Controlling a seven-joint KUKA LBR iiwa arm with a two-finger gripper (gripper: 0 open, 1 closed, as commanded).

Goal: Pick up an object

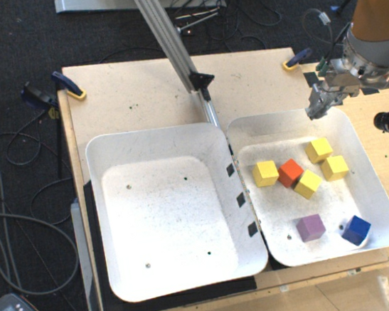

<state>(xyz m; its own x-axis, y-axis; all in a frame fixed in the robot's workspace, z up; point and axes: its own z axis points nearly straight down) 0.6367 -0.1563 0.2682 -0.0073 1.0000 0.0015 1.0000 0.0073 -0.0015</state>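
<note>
The blocks lie in the right bin [368,163], seven in all. Four yellow ones sit toward its far half: one [266,173] at the left, one [319,149] farthest back, one [335,167] just in front of that, and one [308,184] nearer the middle. An orange block [291,172] sits between the left yellow one and the middle one, touching or nearly touching both. Toward the near edge a purple block [310,227] lies by itself, and a blue block [356,230] sits to its right, close to the bin's near-right corner.

The pincer [319,105] hangs over the far rim of the right bin, apart from every block — the nearest is the rearmost yellow one, below it in the view. Nothing shows between its tips; whether they are parted or closed I cannot tell, as the head is dark and small. Above it the grey wrist and the orange band [376,3] run off toward the upper right corner.

The left bin [107,199] lies beside the right one, their rims overlapping at the middle, with small black marks along the seam. Both rest on the pale tabletop [135,88]. A slanted metal rail [167,36] comes down from the top to the meeting point of the bins. Clamps with yellow tips grip the tabletop's far corners — one at the left [68,86], one at the right [296,60]. Cables trail over the dark floor [18,176].
</note>
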